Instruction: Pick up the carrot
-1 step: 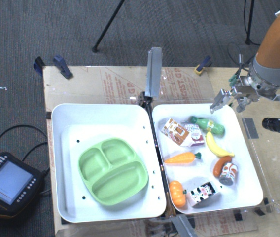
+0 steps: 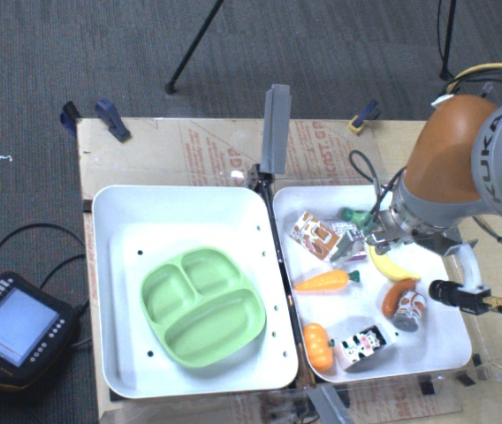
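Nearest in the right bin (image 2: 459, 347) sit a ribbed orange pumpkin (image 2: 318, 346) and a cow-patterned carton (image 2: 362, 346). The left bin (image 2: 118, 237) holds a glossy green divided tray (image 2: 202, 305). Farther back the tapered carrot (image 2: 324, 281) lies flat. Beyond, the pincer (image 2: 363, 235) hovers over a crumpled packet (image 2: 348, 239); whether it's clenched, I cannot tell.

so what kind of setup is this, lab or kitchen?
Most likely a robotics lab test bench. A KUKA arm reaches over two white bins, toy food like the carrot fills one, and a teach pendant lies on carpet beside the bench.
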`<state>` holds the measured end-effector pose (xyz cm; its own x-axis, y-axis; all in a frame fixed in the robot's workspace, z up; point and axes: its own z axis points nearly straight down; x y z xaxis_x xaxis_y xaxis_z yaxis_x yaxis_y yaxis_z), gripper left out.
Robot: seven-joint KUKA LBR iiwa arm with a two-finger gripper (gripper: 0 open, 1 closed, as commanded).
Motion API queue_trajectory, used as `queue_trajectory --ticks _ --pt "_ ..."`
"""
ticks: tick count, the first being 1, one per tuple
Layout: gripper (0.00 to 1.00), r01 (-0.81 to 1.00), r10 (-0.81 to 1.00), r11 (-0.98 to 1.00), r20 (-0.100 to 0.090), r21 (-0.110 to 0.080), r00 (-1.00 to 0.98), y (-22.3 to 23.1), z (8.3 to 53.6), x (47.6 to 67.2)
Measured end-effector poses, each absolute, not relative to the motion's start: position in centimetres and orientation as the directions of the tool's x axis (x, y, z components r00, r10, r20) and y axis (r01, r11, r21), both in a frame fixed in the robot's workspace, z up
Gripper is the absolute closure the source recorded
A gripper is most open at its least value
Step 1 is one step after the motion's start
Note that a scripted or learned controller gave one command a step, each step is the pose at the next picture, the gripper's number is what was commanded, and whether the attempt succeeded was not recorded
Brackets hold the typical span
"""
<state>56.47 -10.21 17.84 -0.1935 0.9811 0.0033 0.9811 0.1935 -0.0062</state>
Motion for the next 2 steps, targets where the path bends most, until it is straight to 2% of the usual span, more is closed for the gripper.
queue_trajectory --ticks 1,2 --pt "0.00 0.964 0.964 0.267 0.003 -0.005 -0.267 -9.83 8.55 54.97" --pt "1.00 0.965 0.965 0.261 0.006 -0.008 -0.261 -9.95 9.33 54.92"
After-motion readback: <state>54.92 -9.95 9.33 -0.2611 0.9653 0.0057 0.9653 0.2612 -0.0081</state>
